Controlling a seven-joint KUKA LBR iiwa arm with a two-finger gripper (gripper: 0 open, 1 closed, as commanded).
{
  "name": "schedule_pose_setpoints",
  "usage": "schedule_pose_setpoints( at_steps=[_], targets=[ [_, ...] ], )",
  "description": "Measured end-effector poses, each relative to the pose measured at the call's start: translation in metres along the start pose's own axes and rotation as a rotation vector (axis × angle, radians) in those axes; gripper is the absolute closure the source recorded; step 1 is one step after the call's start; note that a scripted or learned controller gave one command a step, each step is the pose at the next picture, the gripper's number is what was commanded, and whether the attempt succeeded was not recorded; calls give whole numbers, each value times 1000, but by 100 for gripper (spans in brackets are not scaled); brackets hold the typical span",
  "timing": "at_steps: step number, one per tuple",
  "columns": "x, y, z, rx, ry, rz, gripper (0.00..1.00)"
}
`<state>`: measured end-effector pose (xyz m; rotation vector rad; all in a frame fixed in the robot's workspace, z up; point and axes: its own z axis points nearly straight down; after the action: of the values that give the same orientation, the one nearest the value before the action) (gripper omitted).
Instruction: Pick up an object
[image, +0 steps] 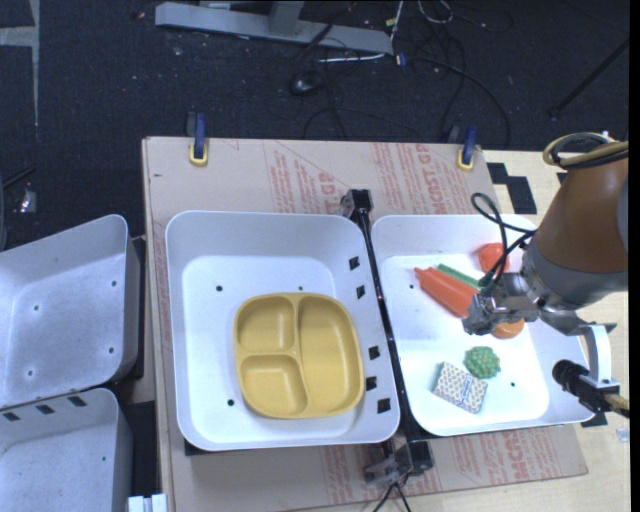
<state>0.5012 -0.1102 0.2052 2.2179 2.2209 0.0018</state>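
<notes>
In the camera view, the bench (255, 170) is seen to carry two white bins side by side: the left bin (200, 250) is occupied by a yellow divided plate (298, 353), and the right bin (420, 400) is shared by several small things. The hand (484, 315) is lowered over the middle of the right bin, at the blunt end of an orange carrot (443, 288) beside which a green strip (458, 272) is laid; a red-orange piece (490, 256) is partly covered by the arm (590, 235) and cables. Just below the hand, a green bumpy ball (482, 361) and a patterned block (460, 386) are set close together. Whether the hand is wide or narrow cannot be told, since its tips are merged into a dark mass against an orange shape beneath it, and nothing can be confirmed as held. The main risk is judged to be a closure on crowded things: two neighbours could be caught at once, or the carrot could be nudged aside and rolled off rather than gripped. A slanted, tapered carrot is also likely to be squeezed out of a closing grip. The ball could be knocked against the block if the descent is misplaced.
</notes>
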Motion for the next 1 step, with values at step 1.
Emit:
schedule_pose_setpoints(
  at_steps=[1],
  targets=[
    [0, 1, -33, -1, 0, -1, 100]
  ],
)
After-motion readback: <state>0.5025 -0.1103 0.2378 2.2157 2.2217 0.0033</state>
